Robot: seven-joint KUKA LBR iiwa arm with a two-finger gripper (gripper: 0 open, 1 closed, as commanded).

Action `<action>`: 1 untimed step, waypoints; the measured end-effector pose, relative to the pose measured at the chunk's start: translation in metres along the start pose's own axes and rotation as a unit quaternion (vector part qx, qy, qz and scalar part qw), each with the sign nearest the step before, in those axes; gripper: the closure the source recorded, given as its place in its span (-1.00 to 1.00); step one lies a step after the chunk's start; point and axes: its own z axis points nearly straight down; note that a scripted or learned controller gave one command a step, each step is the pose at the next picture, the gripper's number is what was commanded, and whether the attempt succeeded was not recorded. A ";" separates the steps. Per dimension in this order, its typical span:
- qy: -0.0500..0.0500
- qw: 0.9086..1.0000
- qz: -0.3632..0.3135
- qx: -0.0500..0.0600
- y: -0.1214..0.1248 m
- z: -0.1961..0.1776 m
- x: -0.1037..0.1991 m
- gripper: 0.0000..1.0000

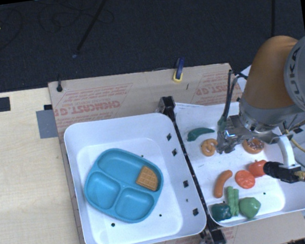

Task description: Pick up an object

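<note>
Orange-banded arm (274, 80) overhangs the right bin (301, 201); the tool's (226, 142) grip is unreadable.

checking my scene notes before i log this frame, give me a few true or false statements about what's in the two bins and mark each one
1. The blue divided plastic tray lies in the left white bin. True.
2. The tan waffle-shaped toy sits in the right white bin. False: it rests on the blue tray in the left bin.
3. The gripper is over the right bin, close to the round brown pastry toy. True.
4. The orange sausage-shaped toy is between the gripper's fingers. False: it lies on the bin floor, apart from the gripper.
5. The dark green curved pepper toy lies on the blue tray. False: it lies in the right bin, near the divider.
</note>
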 end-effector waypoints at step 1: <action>0.000 1.000 0.000 0.001 0.001 -0.028 -0.001 1.00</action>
